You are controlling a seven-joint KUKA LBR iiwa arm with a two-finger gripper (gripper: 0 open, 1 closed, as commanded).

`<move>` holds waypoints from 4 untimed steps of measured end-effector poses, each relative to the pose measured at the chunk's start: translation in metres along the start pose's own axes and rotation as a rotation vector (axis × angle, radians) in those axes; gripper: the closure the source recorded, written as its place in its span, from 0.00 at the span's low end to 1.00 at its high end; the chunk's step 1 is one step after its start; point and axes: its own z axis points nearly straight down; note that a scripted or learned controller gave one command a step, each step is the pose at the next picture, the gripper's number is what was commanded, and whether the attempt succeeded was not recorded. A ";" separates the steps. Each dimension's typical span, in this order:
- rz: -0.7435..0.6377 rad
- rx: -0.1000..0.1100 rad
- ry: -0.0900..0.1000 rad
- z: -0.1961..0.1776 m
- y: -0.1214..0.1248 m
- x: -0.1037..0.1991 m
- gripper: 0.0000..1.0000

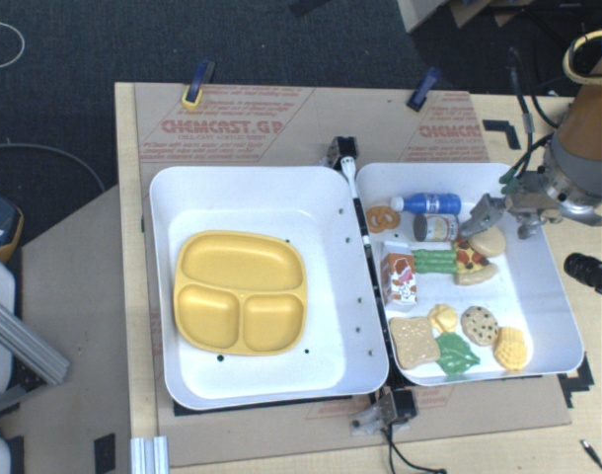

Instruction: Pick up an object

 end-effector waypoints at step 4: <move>-0.002 -0.015 -0.002 0.117 0.011 -0.005 0.00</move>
